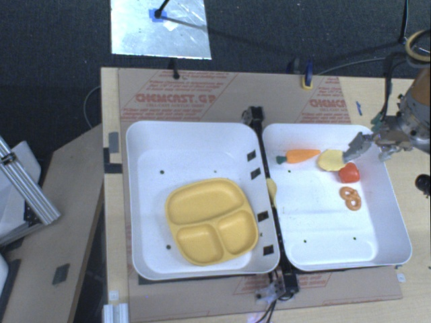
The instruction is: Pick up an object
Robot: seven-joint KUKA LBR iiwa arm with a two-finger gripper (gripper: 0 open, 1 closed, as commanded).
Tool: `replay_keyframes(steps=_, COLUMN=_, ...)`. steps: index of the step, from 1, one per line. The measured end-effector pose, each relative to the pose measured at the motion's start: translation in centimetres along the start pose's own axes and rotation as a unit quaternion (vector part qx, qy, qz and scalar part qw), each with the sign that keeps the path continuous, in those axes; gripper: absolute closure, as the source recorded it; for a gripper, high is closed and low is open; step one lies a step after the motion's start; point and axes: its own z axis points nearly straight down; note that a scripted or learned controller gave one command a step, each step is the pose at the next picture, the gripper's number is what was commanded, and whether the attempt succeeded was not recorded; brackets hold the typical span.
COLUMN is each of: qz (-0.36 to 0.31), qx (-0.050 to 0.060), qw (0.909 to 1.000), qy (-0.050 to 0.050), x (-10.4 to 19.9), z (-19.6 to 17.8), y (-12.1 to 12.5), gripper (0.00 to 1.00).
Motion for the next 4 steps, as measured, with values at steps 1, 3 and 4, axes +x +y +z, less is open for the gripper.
replay_keyframes(steps=1, qz=-0.001, qx=-0.006, qw=1.0000, qy=-0.001, x=0.0, z=-0.6, y=0.2, gripper=0.00)
replay_keyframes(steps=3, qz=0.000, qx=-0.004, qw=1.0000, qy=-0.001, x=-0.7, z=9.0, y=1.0, gripper=0.00)
replay_keyframes(steps=4, qz=0.000, qx=-0.003, qw=1.0000, qy=-0.001, x=-1.1, z=15.2, y=0.8, gripper=0.00)
